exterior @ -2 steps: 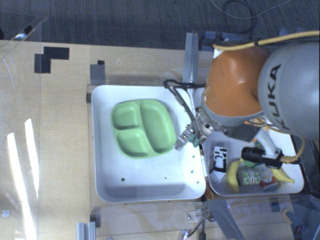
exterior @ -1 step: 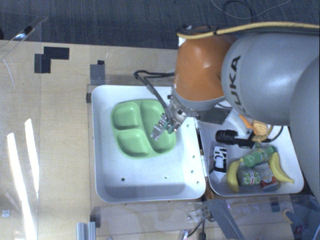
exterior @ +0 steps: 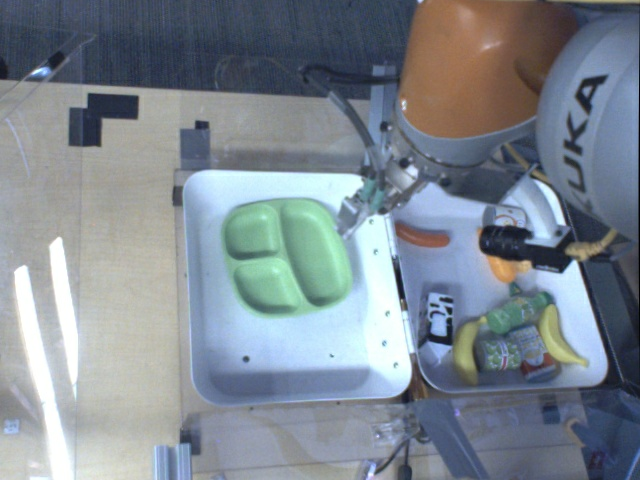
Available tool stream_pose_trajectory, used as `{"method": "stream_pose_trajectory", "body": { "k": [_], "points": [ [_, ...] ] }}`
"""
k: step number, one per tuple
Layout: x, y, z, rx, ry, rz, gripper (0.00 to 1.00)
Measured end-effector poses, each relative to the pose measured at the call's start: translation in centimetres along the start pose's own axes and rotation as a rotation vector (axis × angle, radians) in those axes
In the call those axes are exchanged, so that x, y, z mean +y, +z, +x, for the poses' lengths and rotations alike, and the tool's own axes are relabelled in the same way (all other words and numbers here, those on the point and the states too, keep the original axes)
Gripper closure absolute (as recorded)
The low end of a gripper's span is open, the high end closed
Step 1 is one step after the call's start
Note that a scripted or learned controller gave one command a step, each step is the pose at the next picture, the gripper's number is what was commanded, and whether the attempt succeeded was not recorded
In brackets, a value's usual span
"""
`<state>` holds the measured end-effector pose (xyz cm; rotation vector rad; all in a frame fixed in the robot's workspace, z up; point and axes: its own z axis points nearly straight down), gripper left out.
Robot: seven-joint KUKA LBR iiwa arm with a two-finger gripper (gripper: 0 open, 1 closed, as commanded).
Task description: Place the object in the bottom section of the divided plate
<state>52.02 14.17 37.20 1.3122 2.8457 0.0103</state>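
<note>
I cannot tell whether the jaws (exterior: 357, 211), beside the green divided plate (exterior: 288, 256) in the left bin (exterior: 300, 373), are clenched, while the sausage (exterior: 423, 235), likely light, soft and slippery, lies in the right bin (exterior: 440, 373), best gripped mid-length

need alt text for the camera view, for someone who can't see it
A grey and orange arm reaches in from the right, its tool hovering at the right edge of a green divided plate in the left white bin. The right bin holds a sausage, bananas, a green bottle and other items.
</note>
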Motion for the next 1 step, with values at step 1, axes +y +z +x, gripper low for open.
{"method": "stream_pose_trajectory", "body": {
  "k": [1],
  "points": [
    [-1.93, 16.95, 1.97, 0.004, -0.198, 0.005, 1.00]
  ]
}}
